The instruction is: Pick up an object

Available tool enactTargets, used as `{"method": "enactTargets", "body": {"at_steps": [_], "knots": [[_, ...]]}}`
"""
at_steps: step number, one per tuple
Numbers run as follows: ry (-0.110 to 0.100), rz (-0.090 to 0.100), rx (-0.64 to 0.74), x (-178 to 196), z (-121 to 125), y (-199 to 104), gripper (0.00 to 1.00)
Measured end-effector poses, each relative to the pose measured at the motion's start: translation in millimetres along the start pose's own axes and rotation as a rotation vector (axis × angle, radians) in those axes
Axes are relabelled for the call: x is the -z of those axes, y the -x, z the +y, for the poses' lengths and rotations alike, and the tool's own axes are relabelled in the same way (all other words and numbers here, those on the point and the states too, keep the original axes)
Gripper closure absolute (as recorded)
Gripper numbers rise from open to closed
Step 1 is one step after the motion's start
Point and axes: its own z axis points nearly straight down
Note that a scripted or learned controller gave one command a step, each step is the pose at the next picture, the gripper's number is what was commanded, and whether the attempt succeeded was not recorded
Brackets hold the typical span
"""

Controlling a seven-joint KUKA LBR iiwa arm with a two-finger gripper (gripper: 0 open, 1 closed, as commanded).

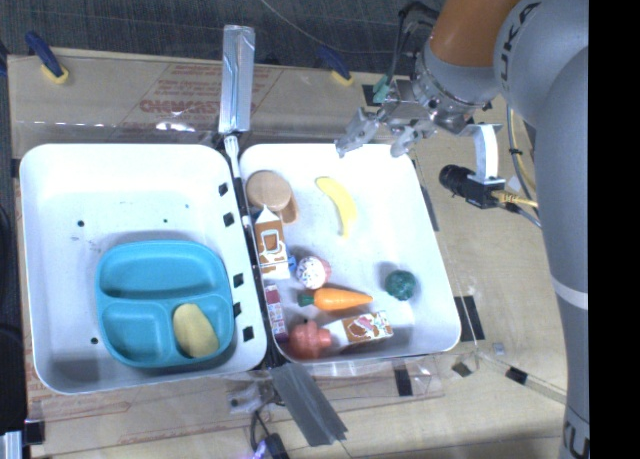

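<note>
Gripper: the gripper (378,137) is seen at the far edge of the right bin (425,237), near its far right corner; its fingers are spread apart and nothing is seen between them.

Nearest thing: the banana (340,203) is taken as the likeliest target, judged by nearness alone.

Banana's place: it lies on the bin floor in the far half of the right bin, apart from the other things and well clear of the right wall.

Key relation: the banana lies toward the bin's near edge from the gripper and slightly toward the divider between the bins; a short reach inward over the rim and a descent would be needed.

Long axis: the banana's length runs from the far edge toward the near edge, slightly curved, so a grasp across its narrow width is judged best.

Other things: the carrot (340,298) and the green ball (401,284) lie farther off, toward the near edge.
</note>
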Motion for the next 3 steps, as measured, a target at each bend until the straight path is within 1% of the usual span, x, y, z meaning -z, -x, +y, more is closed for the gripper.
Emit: {"method": "enactTargets", "body": {"at_steps": [1, 2, 3], "knots": [[-0.009, 0.002, -0.001, -123, -39, 1, 0.0], [0.001, 0.001, 0.116, -188, 10, 22, 0.0], [0.004, -0.001, 0.12, -175, 12, 22, 1.0]]}}
